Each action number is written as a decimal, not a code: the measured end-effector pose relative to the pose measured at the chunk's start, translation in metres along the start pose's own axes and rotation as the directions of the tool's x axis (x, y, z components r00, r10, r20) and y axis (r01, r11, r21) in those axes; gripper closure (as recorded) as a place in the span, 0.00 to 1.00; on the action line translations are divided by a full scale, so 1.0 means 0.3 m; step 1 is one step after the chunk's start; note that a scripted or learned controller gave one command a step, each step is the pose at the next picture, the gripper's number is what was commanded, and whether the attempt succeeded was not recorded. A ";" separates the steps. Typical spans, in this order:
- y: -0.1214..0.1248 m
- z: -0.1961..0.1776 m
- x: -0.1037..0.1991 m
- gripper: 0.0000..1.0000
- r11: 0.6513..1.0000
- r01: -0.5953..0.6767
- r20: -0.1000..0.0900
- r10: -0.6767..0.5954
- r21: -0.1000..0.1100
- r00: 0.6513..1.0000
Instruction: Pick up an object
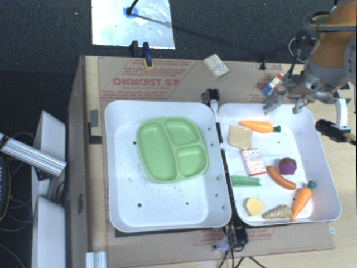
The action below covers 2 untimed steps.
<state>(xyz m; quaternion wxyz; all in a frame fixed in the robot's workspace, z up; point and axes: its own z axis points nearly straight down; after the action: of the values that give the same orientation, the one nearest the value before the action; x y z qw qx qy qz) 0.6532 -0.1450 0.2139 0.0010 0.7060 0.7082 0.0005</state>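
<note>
Above the far right corner of the right bin [326, 166], the gripper [285, 101] hangs over the rim; nothing shows between its fingers, and whether they stand wide or narrow cannot be told from this angle. The arm [334, 32] enters from the right.

Right bin contents: a carrot [257, 127] lying along the far edge; a slice of bread [240, 137] just beside it toward the dividing edge; a small red-and-white box [252, 162] near the middle; a green bean [245, 180] at the dividing edge; a sausage [280, 178] and a purple piece [287, 165] right of the box, close together. Near edge: a yellow wedge [254, 206], a tan lumpy item [278, 211], and a second carrot [302, 199] tilted toward the near right corner.

Left bin [120, 149]: a green divided plate [172, 149], centred.
</note>
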 end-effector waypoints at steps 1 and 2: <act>0.058 0.380 -0.073 0.00 1.000 0.000 0.003 0.000 -0.011 1.000; 0.063 0.338 -0.074 1.00 1.000 0.003 0.004 -0.003 -0.016 1.000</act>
<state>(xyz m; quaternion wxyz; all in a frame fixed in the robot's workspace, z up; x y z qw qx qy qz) 0.6723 -0.1673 0.1126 0.0082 0.7050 0.7091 0.0046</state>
